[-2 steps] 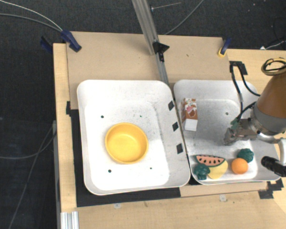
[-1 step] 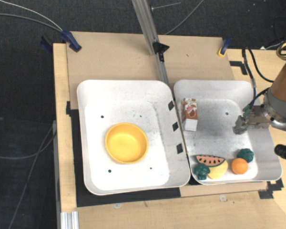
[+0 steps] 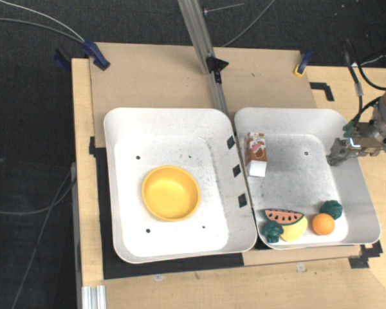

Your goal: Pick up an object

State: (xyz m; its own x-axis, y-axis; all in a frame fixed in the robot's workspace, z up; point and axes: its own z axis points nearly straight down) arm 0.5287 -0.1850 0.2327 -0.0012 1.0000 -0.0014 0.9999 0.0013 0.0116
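Note:
A yellow bowl (image 3: 171,192) sits in the left bin (image 3: 125,124). In the right bin (image 3: 289,116) a small brown and white carton (image 3: 256,153) lies near the left wall. Along the front wall lie a watermelon slice (image 3: 282,216), a yellow fruit (image 3: 296,228), a green item (image 3: 272,231), an orange (image 3: 323,224) and a dark green item (image 3: 332,208). My gripper (image 3: 340,152) hangs over the right bin's right edge, apart from all of these objects.
A slanted metal pole (image 3: 199,34) crosses the bench from the top toward the gap between the bins. Blue clamps (image 3: 98,55) sit at the bench's far left corner, a yellow one (image 3: 302,63) at the far right. Cables run across the dark floor.

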